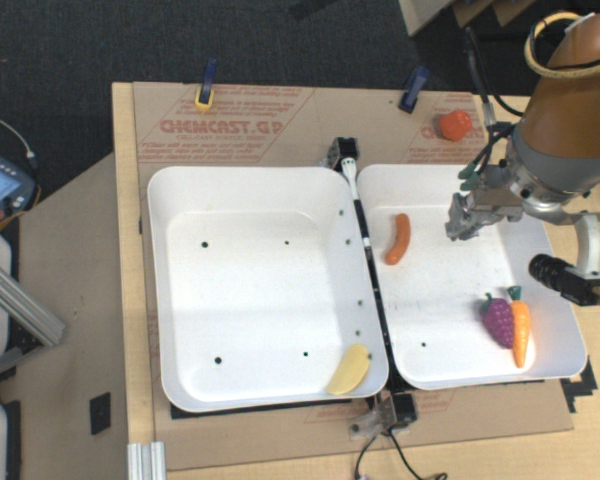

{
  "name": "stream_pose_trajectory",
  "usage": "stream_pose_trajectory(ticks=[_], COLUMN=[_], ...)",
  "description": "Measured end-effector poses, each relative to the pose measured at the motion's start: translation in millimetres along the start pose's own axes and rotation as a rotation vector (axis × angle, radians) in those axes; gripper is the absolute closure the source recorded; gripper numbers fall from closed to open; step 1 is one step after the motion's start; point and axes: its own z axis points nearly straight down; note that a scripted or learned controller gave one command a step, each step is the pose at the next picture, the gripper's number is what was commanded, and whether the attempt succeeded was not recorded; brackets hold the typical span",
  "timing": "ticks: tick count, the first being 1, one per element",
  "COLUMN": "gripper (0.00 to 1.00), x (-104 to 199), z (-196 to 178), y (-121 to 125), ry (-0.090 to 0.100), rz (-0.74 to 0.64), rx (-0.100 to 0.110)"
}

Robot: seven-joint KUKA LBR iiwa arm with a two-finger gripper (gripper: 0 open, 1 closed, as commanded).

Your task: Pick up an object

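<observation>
Gripper point(467, 220) hung right of centre, nothing visibly in it, opening hard to judge; sausage point(397, 239) lay just left, so a straight descent risked missing it.

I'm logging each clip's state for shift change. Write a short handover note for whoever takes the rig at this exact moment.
Gripper: over the right bin, upper part, nothing seen between its fingers.
Right bin: orange sausage near the left wall; purple grapes and carrot side by side near the lower right corner.
Left bin: yellow banana piece in the lower right corner.
Red-orange toy lies on the board behind the right bin.
Done: nothing lifted.
Left: grasp and lift one object; the sausage looks nearest.
</observation>
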Motion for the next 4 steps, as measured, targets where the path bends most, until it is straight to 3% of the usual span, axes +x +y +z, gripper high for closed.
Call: stream_pose_trajectory(ticks=[1,2,3,4], gripper=[1.00,1.00,1.00,1.00], x=[47.9,121.3,87.0,122.1], z=[-21.6,-60.3,-117.7,-75.1], y=[-68.2,-68.3,-32.7,-70.4], ry=[-0.001,-0.003,-0.005,-0.003], rz=[0.001,0.001,0.006,0.002], rx=[-0.002,-0.012,-0.015,-0.002])
